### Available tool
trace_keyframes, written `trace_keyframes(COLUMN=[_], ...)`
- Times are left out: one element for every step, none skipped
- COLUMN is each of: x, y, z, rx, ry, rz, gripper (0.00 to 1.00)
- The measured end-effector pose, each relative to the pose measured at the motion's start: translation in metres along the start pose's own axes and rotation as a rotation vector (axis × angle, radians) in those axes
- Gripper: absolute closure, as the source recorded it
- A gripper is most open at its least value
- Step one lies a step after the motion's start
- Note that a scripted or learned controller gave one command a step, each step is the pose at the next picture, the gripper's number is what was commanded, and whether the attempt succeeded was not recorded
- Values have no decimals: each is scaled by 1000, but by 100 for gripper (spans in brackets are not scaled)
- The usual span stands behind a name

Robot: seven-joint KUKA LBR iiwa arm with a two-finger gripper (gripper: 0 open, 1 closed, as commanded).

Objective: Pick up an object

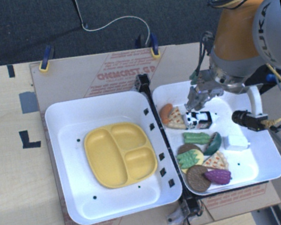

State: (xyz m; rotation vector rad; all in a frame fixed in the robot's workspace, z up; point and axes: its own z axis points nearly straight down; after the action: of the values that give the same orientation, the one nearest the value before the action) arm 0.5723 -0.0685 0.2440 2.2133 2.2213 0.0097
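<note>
Gripper [197, 103] hangs low over the back part of the right bin [266, 170], at the end of the grey arm [246, 26] with the orange band. Its fingers seem to point down at the black and white toy [198, 119], but the wrist covers them and I cannot tell how wide they stand or if they touch anything.

From the camera view, the black and white toy lies just below the gripper, toward the front of the bin, so the coming move is, as I judge, a short drop. Its long axis goes left to right. Just beside it on the left is a pizza slice [172, 116].

The right bin holds the rest of the toys in a group near its front left: a green vegetable [197, 138], a dark green piece [213, 144], a yellow-green corn [189, 157], a second pizza slice [217, 161], a brown round cookie [197, 178] and a purple piece [218, 177]. A white block [237, 141] lies apart on the right.

The left bin [63, 117] holds a yellow divided plate [120, 154], with its three compartments bare
</note>
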Motion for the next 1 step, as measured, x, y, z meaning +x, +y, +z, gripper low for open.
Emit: trace_keyframes(x=[-1], y=[-1], z=[8], rx=[11], ry=[0], rz=[2], gripper=[0])
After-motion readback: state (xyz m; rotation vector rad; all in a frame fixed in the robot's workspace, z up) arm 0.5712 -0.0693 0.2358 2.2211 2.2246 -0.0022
